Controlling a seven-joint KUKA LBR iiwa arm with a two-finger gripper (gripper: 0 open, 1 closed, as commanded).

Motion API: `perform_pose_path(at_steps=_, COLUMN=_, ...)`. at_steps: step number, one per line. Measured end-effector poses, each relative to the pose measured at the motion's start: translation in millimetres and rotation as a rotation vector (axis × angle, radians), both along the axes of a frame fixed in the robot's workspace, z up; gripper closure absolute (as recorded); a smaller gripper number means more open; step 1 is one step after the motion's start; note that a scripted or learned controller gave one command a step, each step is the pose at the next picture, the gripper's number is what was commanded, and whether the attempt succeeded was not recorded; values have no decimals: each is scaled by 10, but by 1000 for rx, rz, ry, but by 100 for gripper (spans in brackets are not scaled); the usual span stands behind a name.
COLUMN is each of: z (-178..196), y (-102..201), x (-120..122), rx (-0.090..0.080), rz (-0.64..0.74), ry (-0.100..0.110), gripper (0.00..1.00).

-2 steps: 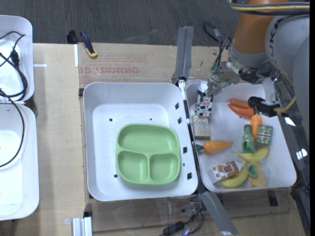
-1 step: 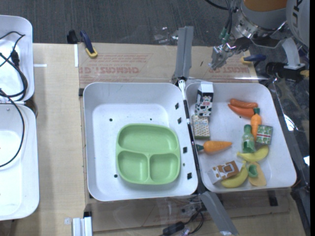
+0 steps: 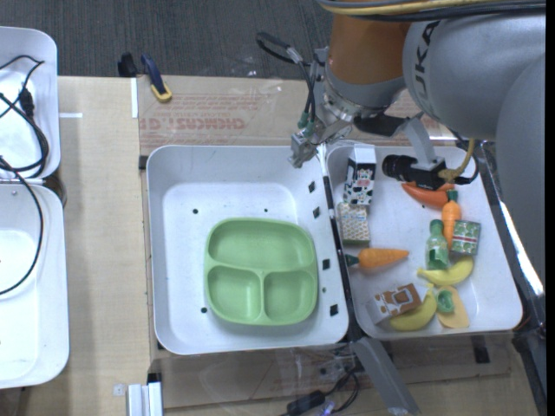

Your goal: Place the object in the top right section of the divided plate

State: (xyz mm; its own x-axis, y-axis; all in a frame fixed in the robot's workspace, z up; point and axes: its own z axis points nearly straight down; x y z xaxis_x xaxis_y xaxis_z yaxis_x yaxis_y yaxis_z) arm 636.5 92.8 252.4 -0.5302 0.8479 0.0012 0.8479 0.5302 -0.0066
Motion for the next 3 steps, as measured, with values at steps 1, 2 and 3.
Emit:
perform_pose_path(at_steps=1, z=1445, y=161, x=-463, rx=0, rz=159, ry=-2, gripper=100)
perform_pose_path(at_steps=2, z=1851, y=962, x=5, rx=1, rz=238, ry=-1, gripper=100)
perform_pose_path(at_steps=3, z=81, y=1027, x=-105, rx=1, rz=388, ry=2, gripper=100)
